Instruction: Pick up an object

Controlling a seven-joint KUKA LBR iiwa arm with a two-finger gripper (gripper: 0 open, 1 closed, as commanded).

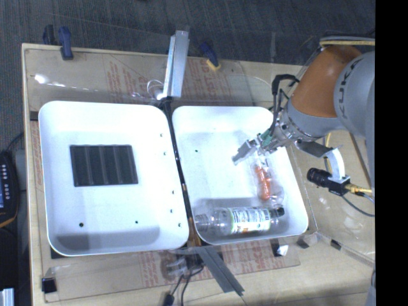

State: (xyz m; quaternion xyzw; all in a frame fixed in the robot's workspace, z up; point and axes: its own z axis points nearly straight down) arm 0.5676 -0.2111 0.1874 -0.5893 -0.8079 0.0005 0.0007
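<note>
My gripper [250, 149] hangs over the middle of the right bin [210, 116], open, with nothing between its fingers. Just below and to its right lies a small orange object [264, 180] in clear wrapping, close to the bin's right wall. A clear plastic bottle [239, 220] with a white label and dark cap lies on its side along the bin's front wall. In the left bin [57, 116] a dark ridged rectangular block [103, 165] lies flat.
The grey arm with its orange band [322, 88] reaches in from the right, above the right bin's far corner. A metal bar [175, 65] stands behind the seam between the bins. Blue clamps [64, 40] grip the bench's back edge.
</note>
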